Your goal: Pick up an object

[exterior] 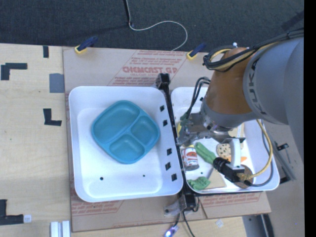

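Note:
The grey arm with its orange band (227,90) reaches in from the right and hangs over the right bin (269,181). My gripper (187,131) sits low at that bin's left side, just above a small red and white can (190,159). Beside the can lies a green pod-shaped item (205,152). A crumpled green piece (200,183) rests near the front wall. A speckled round cookie (223,150) and an orange and white item (237,153) lie to the right. The arm hides the bin's back half.
The left bin (81,181) holds a blue divided plate (126,131). A black divider with clips (170,132) runs between the bins, close to the gripper. Black and yellow cables (234,174) hang over the right bin's front. Brown cardboard (143,68) lies under both bins.

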{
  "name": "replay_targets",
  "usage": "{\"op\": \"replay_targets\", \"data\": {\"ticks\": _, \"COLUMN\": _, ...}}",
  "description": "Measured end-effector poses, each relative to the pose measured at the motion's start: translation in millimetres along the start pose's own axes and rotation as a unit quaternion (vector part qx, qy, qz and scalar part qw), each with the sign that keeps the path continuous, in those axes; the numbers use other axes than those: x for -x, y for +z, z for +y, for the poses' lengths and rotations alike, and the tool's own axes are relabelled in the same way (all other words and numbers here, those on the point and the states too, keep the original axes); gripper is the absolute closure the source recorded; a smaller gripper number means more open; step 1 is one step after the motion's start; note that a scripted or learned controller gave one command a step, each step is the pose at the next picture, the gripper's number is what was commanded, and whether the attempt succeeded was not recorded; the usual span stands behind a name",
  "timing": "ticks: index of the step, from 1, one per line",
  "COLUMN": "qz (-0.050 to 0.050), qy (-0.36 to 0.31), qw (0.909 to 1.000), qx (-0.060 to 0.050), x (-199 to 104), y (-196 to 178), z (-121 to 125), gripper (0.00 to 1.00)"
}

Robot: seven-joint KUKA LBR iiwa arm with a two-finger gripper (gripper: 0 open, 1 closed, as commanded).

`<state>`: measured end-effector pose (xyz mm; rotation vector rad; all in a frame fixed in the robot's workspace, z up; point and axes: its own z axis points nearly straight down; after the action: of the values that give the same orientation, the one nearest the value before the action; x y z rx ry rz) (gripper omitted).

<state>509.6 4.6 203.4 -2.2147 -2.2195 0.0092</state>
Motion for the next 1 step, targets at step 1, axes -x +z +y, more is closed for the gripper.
{"op": "replay_targets", "data": {"ticks": 1, "qz": 0.001, "qy": -0.003, "qw": 1.0, "qx": 0.006, "x": -50.4, "y": -85.9, "z": -27.0, "gripper": 1.0}}
